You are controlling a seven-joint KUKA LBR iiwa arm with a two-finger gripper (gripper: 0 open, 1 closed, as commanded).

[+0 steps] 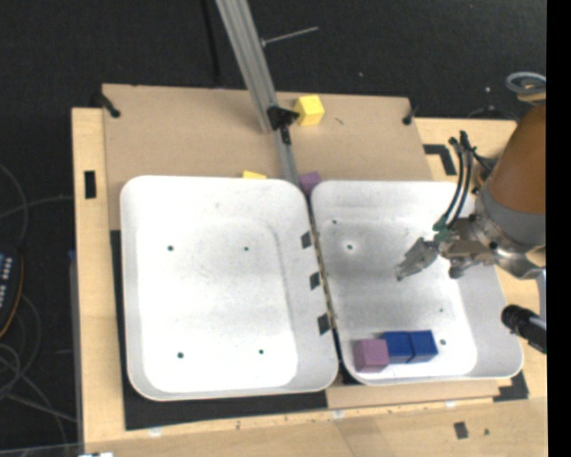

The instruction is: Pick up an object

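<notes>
Leftmost, left bin (152, 255) bare. Right bin (362, 208): purple block (370, 353) touching blue block (408, 345) at the near wall. Both likely light, rigid, slick-faced; pinch flat opposite sides. Gripper (430, 263) hovers above, fingers spread, holding nothing.

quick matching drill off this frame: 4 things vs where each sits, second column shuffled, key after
Things:
1. blue block
2. purple block
3. yellow block
4. gripper

Places:
A. on the brown board behind the bins, beside the slanted metal rail
B. over the middle of the right bin, above its bare floor
C. near the front edge of the right bin, right-hand one of the touching pair
D. near the front edge of the right bin, left-hand one of the touching pair

Pairs: 1-C, 2-D, 3-A, 4-B
</notes>
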